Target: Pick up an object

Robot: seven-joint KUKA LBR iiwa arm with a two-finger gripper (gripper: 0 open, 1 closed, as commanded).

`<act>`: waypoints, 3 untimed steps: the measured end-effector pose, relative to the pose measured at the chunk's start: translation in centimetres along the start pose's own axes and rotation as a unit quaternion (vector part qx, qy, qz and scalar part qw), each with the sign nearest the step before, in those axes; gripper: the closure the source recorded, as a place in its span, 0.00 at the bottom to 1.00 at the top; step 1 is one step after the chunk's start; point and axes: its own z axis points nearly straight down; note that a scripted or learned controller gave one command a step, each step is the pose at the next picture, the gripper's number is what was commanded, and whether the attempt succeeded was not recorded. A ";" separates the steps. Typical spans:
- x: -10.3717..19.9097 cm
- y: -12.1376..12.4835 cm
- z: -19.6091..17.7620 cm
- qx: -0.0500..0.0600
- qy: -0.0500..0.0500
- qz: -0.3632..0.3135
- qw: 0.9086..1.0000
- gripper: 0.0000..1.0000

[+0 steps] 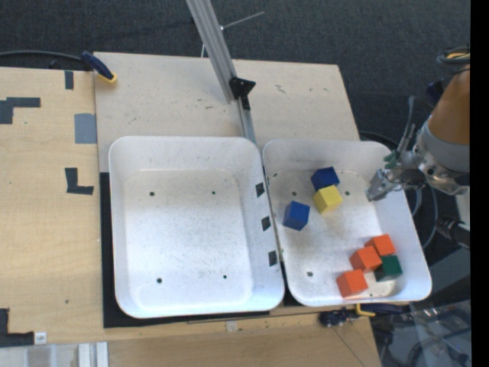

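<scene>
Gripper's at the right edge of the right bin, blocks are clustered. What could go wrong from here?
1. The yellow cube touches a blue cube, with another blue cube close by; a descent there may knock neighbours rather than grip one.
2. The orange cubes and dark green cube sit packed by the right white bin's wall, leaving little finger room.
3. The two-finger gripper hangs near that bin's rim and might clip it.

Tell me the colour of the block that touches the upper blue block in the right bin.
Yellow, seen best in the camera view, just below the blue block.
</scene>
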 end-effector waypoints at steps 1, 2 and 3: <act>-0.4 0.3 -6.3 0.000 0.000 0.000 1.000 1.00; -0.4 0.3 -6.5 0.003 0.000 0.001 1.000 1.00; 5.5 1.5 -6.4 0.003 0.001 -0.002 1.000 1.00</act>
